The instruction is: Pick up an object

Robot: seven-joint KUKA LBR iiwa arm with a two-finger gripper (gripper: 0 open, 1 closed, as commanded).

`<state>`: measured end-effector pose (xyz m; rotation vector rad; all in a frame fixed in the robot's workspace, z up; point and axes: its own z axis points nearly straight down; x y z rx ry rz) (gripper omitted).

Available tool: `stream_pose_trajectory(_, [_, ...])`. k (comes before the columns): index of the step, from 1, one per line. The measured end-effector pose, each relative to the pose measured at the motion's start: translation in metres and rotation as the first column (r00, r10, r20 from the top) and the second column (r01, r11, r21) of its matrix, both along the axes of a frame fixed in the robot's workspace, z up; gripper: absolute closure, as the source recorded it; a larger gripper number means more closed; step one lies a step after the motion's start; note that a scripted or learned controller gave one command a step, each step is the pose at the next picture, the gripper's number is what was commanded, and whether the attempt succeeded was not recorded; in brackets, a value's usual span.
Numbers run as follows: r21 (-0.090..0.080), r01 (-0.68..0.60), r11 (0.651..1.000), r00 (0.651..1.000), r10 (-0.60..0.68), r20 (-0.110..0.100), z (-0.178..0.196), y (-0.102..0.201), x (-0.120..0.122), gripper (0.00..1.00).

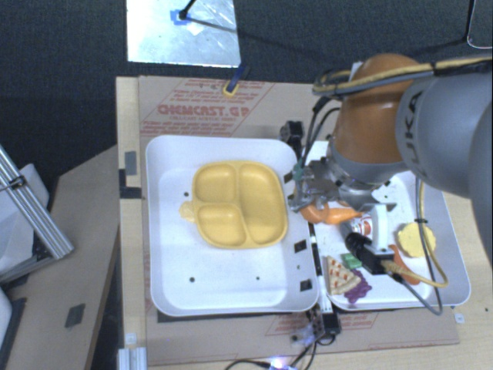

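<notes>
From the one camera above the bench, the arm [431,122] reaches in from the right and hangs over the right bin [454,280], its orange band and wrist covering that bin's far left part. The gripper [312,191] sits low at the bin's left edge, close to the divide between the two bins, and its state cannot be told, since the wrist and cabling hide the tip. Just beside it, touching or nearly so, lies an orange carrot [333,214]; its long axis runs roughly left to right, along the near-far middle of the bin's left edge, with the thicker end toward the gripper and the thinner end pointing toward the bin's centre. Whether the carrot is actually being gripped is not clear; it appears to lie just under and slightly to the near side of the tool. That is the relation the next move depends on: the tool needs to close across the carrot's short width, not along its length. Other candidates lie farther off toward the near edge: a pizza slice [340,274] at the near left corner, and a yellow round piece [414,240] toward the right side. The left bin [166,284] carries a yellow divided plate [235,204] at its centre, well apart from the tool.
</notes>
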<state>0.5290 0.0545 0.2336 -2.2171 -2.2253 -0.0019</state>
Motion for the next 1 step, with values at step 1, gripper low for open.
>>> stream_pose_trajectory(1, [0.000,-0.001,1.000,1.000,0.001,-0.001,-0.0116,0.0101,-0.0065,1.00])
